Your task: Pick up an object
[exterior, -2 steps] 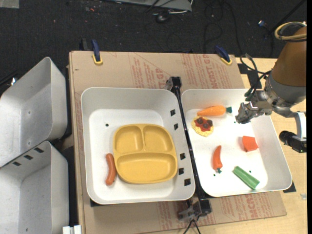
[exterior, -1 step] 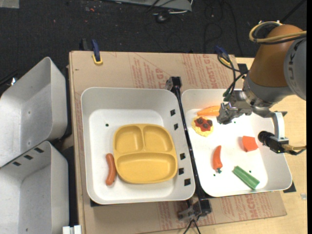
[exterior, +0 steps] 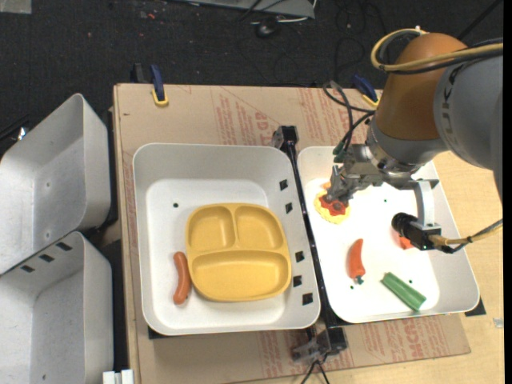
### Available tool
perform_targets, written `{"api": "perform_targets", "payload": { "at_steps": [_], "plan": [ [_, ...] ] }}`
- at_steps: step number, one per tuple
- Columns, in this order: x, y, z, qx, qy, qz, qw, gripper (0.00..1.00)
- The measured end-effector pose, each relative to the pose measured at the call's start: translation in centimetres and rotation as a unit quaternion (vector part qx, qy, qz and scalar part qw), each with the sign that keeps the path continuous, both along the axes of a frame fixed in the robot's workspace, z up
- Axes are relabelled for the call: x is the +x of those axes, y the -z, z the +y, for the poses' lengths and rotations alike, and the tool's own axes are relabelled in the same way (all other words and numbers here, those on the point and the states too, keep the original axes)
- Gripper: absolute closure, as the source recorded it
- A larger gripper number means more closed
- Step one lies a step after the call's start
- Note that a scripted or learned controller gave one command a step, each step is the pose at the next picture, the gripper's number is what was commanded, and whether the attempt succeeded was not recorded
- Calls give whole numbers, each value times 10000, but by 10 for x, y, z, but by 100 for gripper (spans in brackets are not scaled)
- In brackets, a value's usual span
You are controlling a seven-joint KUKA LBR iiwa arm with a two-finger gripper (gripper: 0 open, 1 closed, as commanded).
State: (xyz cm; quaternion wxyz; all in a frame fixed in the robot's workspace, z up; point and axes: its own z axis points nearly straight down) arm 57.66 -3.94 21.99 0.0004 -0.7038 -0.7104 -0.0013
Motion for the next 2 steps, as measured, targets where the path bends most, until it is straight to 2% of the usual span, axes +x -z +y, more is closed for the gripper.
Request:
{"api": "perform_targets", "payload": {
  "at_steps": [2],
  "plan": [
    [-4,-3,122,-2,-1,0,10000,100]
  ]
}}
